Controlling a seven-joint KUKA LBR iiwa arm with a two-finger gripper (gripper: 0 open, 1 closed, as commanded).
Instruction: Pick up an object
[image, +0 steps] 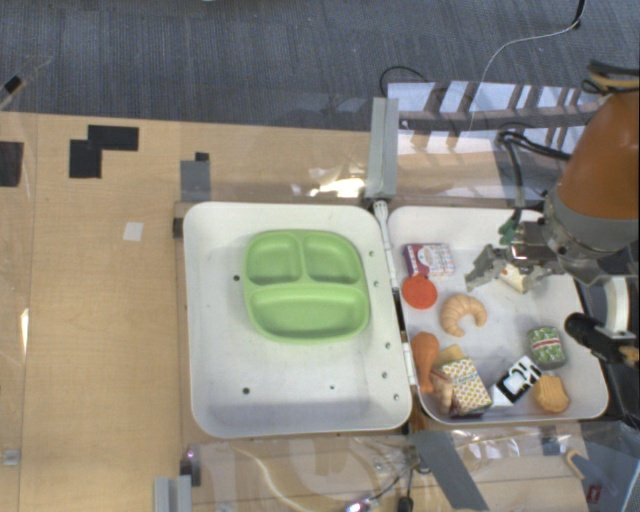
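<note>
bins: two (215, 300) (590, 395); green tray: one (305, 285); croissant: one (464, 312); can: one (546, 346)

My arm (612, 150) comes in from the right side, its orange band bulking large over the right bin's (590, 400) far right corner. Below the band the grey wrist turns down and left. My gripper (508, 268) hangs over the right bin's far half, nearer its right edge than its left, with the two fingers (485, 268) splayed apart and pointing left and downward. Nothing sits between them. A dark part of the arm lies along the bin's right edge.
</note>
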